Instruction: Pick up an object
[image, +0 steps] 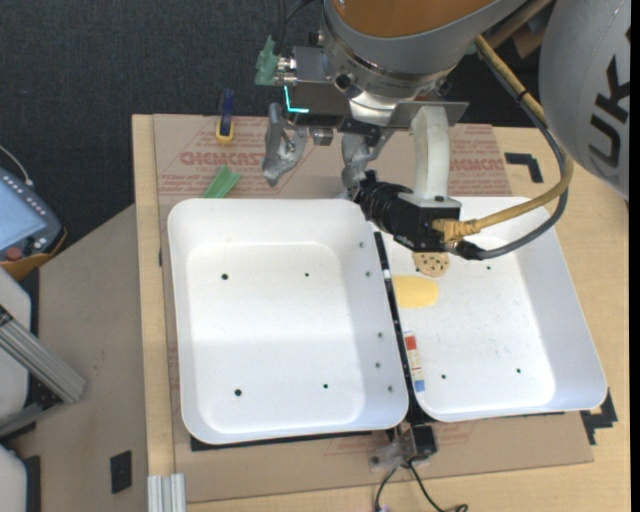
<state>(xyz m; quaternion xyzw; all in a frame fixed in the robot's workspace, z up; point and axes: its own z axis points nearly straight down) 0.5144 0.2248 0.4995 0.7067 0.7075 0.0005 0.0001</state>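
My gripper (317, 160) hangs over the cardboard just behind the back rim of the left bin (200, 300). Its two grey fingers (278, 155) stand well apart, open, with bare cardboard showing between them. In the right bin (520, 330), near its left wall, lie a pale yellow lump (415, 291) and a brown dotted disc (432, 263), the disc partly under the arm's black fitting. A slim white stick with red and blue marks (412, 362) lies along the wall between the bins. None of them touches the gripper.
A green strip (221, 182) lies on the cardboard behind the left bin. A yellow and blue clip (225, 125) stands at the board's back edge. A black fitting (400, 215) with a yellow cable (510, 215) hangs over the right bin's back left corner.
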